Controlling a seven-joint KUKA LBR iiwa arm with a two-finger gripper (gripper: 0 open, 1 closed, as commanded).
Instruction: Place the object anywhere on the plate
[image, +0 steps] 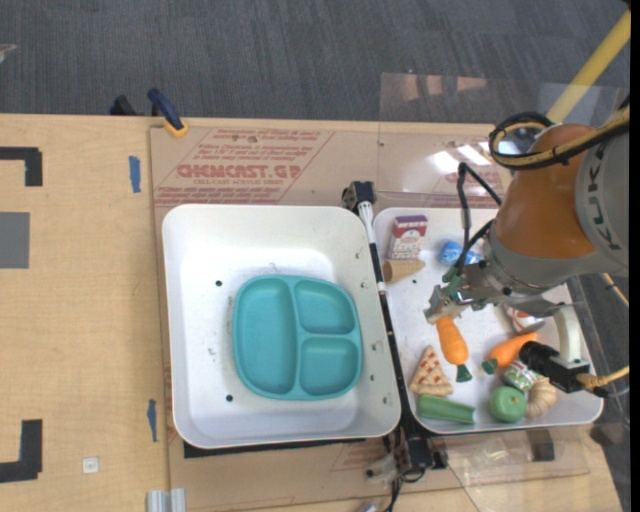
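A toy carrot (453, 343) lies in the right bin (585, 415), its orange body slanted and its green stem end pointing down toward the front of the bin. The pincer (447, 303) is directly above its upper end, touching or nearly touching it; whether the fingers are apart or closed, or have any grip on the carrot, I cannot tell from this angle.

The arm (550, 215) comes in from the right, its broad orange band hanging over the right bin's back half, with the grey wrist sloping down and leftward to the pincer. Black cables loop around the orange section.

Near the carrot sit a pizza slice (431, 373) just to its left, a green cucumber-like piece (445, 409) along the front wall, a green apple (507, 403), a second orange carrot-like piece (512, 349) to the right, and a small carton (408, 238) at the back left corner.

The teal plate (297, 337), split into 3 compartments, rests in the middle of the left bin (190, 250), well apart from the carrot. Both bins stand on the counter (80, 300).
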